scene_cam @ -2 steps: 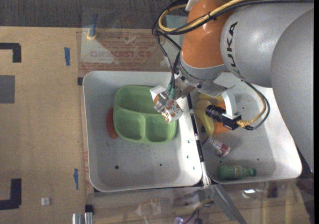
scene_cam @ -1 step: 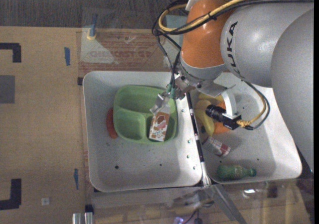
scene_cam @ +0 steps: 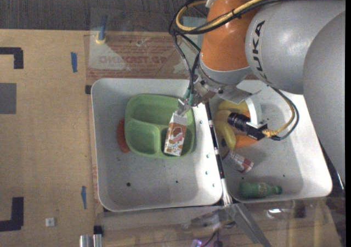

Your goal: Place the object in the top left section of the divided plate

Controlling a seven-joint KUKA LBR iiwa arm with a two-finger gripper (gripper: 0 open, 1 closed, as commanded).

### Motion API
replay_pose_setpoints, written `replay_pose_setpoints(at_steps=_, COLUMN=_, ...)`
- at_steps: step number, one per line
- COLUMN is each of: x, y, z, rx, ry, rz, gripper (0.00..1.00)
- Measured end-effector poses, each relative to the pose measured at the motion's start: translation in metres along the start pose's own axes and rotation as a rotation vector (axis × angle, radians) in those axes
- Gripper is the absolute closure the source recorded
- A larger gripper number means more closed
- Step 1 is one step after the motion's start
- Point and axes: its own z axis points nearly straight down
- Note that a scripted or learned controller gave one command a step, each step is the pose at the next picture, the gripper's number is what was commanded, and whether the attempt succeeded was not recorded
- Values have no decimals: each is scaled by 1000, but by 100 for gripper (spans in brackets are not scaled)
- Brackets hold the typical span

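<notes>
Carton [scene_cam: 176,138] hangs under gripper [scene_cam: 185,103], top pinched, over green plate [scene_cam: 143,118].

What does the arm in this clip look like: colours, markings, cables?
The arm is bulky, with smooth grey rounded casings and a glossy orange band above the wrist. Dark "KUKA" lettering runs along the grey shell. Black and yellow cables loop over the orange part; another black cable curves below it.

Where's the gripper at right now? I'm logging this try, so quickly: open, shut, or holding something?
Gripper: shut on the small carton, holding its top above the green divided plate.
</notes>
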Motion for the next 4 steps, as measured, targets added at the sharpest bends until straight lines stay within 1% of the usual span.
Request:
replay_pose_setpoints(at_steps=1, x=-53, y=-84, z=-16, rx=3, ry=1, rz=-139, gripper=100)
replay_pose_setpoints(at_steps=2, x=34, y=-95, z=-1, rx=3, ry=3, rz=-399, gripper=100)
replay_pose_setpoints(at_steps=3, x=24, y=-54, z=-57, rx=-2, ry=-2, rz=-612, gripper=100)
replay_pose_setpoints(at_steps=4, x=70, y=-25, z=39, rx=1, ry=2, rz=-644, gripper=100)
